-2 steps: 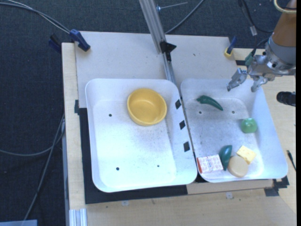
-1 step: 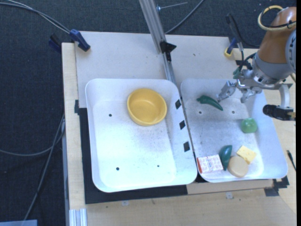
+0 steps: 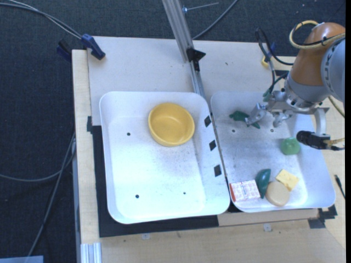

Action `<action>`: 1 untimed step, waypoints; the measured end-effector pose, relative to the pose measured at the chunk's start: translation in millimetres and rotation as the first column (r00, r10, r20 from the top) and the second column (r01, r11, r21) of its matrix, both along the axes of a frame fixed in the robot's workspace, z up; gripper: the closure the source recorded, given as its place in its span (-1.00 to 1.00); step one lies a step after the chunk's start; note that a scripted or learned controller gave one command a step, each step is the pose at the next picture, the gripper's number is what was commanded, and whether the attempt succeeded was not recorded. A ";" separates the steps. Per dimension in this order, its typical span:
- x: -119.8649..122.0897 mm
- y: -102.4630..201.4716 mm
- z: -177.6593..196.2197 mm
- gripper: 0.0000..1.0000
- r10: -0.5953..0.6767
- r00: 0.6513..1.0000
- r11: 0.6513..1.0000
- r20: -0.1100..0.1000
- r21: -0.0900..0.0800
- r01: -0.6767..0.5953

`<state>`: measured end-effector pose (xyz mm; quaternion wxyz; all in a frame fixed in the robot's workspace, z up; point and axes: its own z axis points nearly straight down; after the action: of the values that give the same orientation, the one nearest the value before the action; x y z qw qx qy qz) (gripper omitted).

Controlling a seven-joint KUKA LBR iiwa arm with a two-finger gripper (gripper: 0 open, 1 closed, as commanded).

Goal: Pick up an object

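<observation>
Lying along the bottom of the view, closest to us, the wooden bench (image 3: pixel 164 245) is carrying both bins; we are seeing its pale top stretching well beyond the pincer (image 3: pixel 264 119) on every side. Well to the left of the pincer, the left bin (image 3: pixel 159 201) is sitting with a yellow bowl (image 3: pixel 171 124) resting in its upper part; directly beneath the pincer, the right bin (image 3: pixel 247 169) is holding the smaller things. Reaching in from the right, the grey arm (image 3: pixel 312 64) with its orange band is hanging over the upper part of that right bin; we are seeing the pincer pointing down toward the bin floor, but we cannot tell how it is set; nothing is showing up as gripped. Below the pincer and well apart from it, near the bin's lower rim, a red-and-white box (image 3: pixel 244 190) is lying flat; just beside the box, a tan round piece (image 3: pixel 277 194) is touching a yellow wedge (image 3: pixel 287 178) and a dark green curved piece (image 3: pixel 263 177). Closer, below and to the right of the pincer, a light green lump (image 3: pixel 290 146) is sitting on its own; just to the left of the pincer, near it, a small dark green object (image 3: pixel 239 115) is lying on the bin floor.
</observation>
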<state>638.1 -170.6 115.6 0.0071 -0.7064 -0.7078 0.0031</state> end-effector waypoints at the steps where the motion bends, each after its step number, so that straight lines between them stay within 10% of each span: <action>1: 2.8 0.0 17.4 1.00 0.001 1.000 1.000 0.010 -0.001 -0.001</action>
<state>640.9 -170.6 133.0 0.0030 -0.7061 -0.7081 -0.0001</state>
